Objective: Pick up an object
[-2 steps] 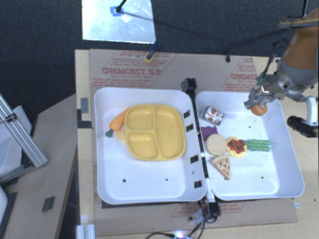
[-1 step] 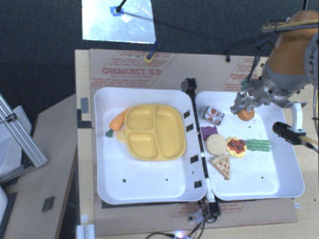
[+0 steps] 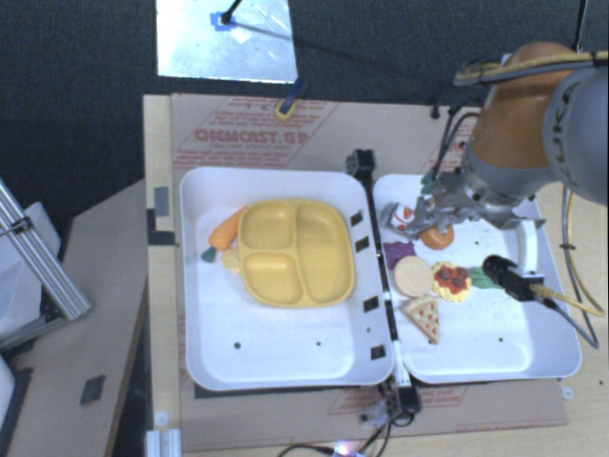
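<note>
The gripper [image 3: 430,219] hangs low over the right bin [image 3: 495,350]; how it is set I cannot tell. Just beside it sits an orange toy [image 3: 439,239], with a round cracker [image 3: 413,276] below.

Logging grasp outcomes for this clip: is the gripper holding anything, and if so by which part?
Cannot be told. The gripper is down in the right bin over an orange piece, but no item shows between its fingers.

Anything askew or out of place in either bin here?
The yellow divided plate sits skewed in the left bin, partly covering a toy carrot by its left edge. Nothing looks spilled or damaged.
</note>
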Controlling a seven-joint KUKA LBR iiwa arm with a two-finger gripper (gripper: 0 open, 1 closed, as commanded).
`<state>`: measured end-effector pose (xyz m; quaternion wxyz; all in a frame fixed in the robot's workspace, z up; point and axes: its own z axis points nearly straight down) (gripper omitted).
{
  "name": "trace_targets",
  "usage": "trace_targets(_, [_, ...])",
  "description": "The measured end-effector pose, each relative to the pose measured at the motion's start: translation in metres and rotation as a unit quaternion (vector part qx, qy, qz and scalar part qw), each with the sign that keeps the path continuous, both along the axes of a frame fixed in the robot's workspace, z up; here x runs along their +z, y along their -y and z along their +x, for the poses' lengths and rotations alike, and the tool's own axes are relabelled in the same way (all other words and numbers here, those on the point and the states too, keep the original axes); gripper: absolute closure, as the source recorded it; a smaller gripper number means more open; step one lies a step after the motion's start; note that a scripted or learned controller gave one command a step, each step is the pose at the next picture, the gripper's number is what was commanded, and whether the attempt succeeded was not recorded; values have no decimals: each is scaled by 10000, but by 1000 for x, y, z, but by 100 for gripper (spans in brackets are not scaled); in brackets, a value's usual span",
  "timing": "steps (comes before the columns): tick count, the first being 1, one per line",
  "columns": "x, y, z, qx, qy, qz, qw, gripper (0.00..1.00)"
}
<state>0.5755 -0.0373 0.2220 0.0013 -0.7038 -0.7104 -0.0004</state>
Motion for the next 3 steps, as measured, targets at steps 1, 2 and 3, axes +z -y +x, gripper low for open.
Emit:
trace_targets(1, [6, -59, -24, 5, 2, 5, 10000, 100])
trace_targets(2, [6, -69, -20, -13, 14, -7, 10000, 100])
trace_targets(3, [-8, -66, -28, -40, 5, -12, 10000, 100])
